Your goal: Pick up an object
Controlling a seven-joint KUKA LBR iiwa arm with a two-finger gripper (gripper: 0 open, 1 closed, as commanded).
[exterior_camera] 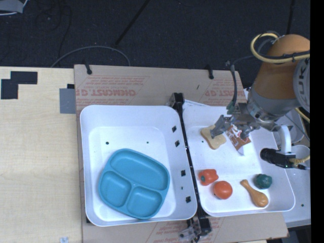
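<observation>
Nearest my camera, along the front of the right bin point(283, 206), I see a red pepper-like piece point(207, 176), an orange tomato-like ball point(222, 189), a tan drumstick shape point(254, 193) and a dark green lump point(262, 180); the left bin point(93, 120) holds a blue divided plate point(133, 183). The piece that matters to me lies further back — a tan, bread-like slice point(213, 137) in the right bin's rear half. My hand point(232, 127) hangs just beside it, the slice lying to the hand's left in this view and touching or nearly touching one grey finger point(220, 125). Its long axis runs diagonally, from rear-left toward front-right. The fingers look spread apart, and I see nothing clamped between them. A small red-brown item point(240, 139) sits under the hand's other side — I can't tell what it is. I judge a short shift toward the slice is needed before closing.
</observation>
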